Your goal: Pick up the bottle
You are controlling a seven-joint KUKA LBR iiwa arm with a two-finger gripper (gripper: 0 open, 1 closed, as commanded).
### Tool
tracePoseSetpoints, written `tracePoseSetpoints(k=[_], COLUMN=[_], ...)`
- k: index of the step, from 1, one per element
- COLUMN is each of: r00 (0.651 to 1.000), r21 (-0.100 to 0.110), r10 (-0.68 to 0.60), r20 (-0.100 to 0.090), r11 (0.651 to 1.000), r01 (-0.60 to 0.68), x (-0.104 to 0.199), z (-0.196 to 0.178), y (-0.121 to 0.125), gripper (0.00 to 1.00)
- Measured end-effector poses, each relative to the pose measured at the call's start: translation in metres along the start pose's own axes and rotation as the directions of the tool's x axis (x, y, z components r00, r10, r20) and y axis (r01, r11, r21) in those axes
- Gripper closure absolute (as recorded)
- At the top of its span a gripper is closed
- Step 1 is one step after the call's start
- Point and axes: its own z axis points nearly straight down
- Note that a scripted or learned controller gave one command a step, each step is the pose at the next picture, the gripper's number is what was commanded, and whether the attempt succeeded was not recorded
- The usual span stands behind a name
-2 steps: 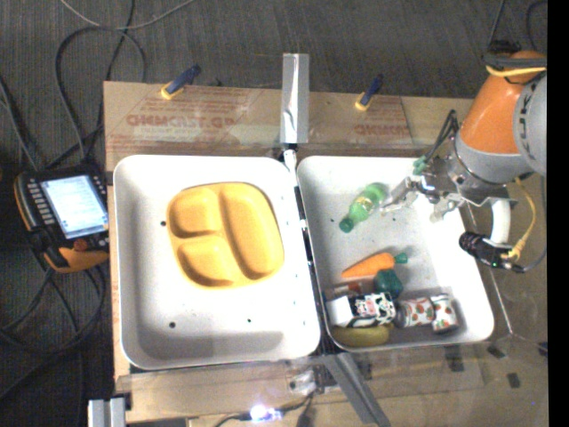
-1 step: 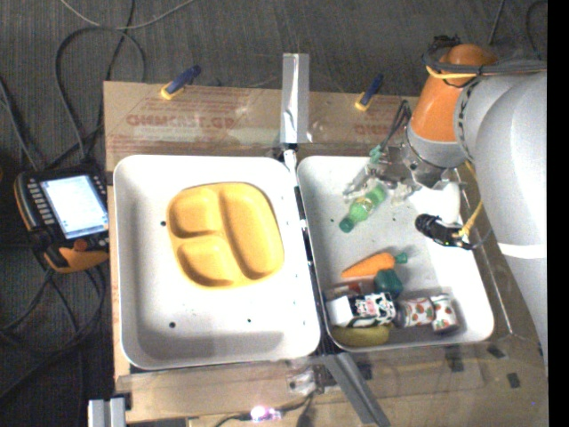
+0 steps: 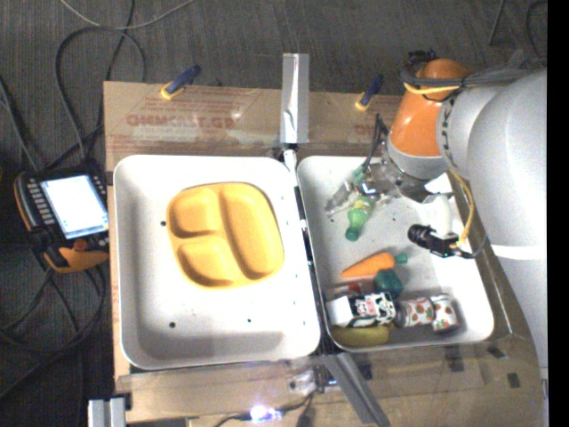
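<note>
A small green bottle (image 3: 356,217) lies in the right bin (image 3: 471,278), in its upper left part, with its cap end pointing toward the front. My gripper (image 3: 349,194) reaches in from the right and hangs low right over the bottle's upper end, touching or nearly touching it. The metal parts of the gripper hide the top of the bottle, and I cannot make out whether the bottle sits between them.
An orange carrot (image 3: 368,265) and a teal piece (image 3: 388,280) lie below the bottle. Small cans (image 3: 373,308) (image 3: 432,313) and a yellow banana (image 3: 360,334) line the front wall. The left bin (image 3: 142,310) holds a yellow divided plate (image 3: 227,232).
</note>
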Motion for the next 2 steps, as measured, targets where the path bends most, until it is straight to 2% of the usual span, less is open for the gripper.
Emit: tracePoseSetpoints(k=[1, 2], r00=[1.000, 0.999], r21=[-0.006, 0.006], r10=[0.000, -0.031], r20=[0.001, -0.008], r11=[1.000, 1.000], r01=[0.000, 0.031], x=[0.000, 0.060], z=[-0.011, -0.095], y=[0.002, 0.012], gripper=[1.00, 1.00])
